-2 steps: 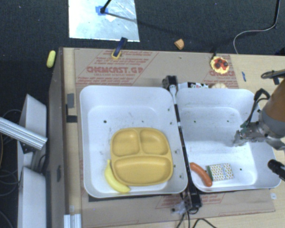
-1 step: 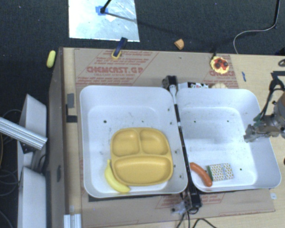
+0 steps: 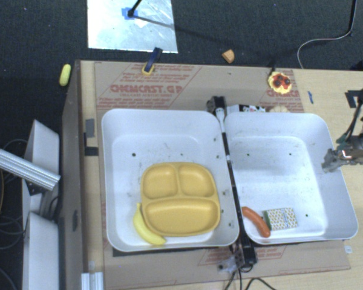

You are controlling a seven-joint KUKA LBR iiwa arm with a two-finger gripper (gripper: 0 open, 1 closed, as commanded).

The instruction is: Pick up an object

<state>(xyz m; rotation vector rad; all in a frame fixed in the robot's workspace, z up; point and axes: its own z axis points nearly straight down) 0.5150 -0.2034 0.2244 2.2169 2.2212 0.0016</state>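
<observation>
The surface (image 3: 169, 80) is a brown board that carries two white bins, and around it there is a dark carpet floor. The left bin (image 3: 121, 138) holds a yellow tray (image 3: 180, 198) with three compartments, and a banana (image 3: 146, 229) lies touching the tray's lower left edge. The right bin (image 3: 290, 144) holds a sausage (image 3: 256, 221) and, just beside it on the right, a small patterned box (image 3: 281, 219); both lie near the front wall of this bin. The gripper (image 3: 345, 156) hangs at the right rim of the right bin, well apart from every object. I cannot tell if the jaws are apart or together, because this part is small and blurred.

The step now is, I think, to choose a target and approach it. The sausage and the box are the nearest to the gripper, so they look like the easier choice. Because they lie so close to each other, it is better to come down over only one, with the jaws across its short side. The front wall is near, so the descent should be straight, not slanted. The tray is wide and flat, and probably too hard to grasp.
</observation>
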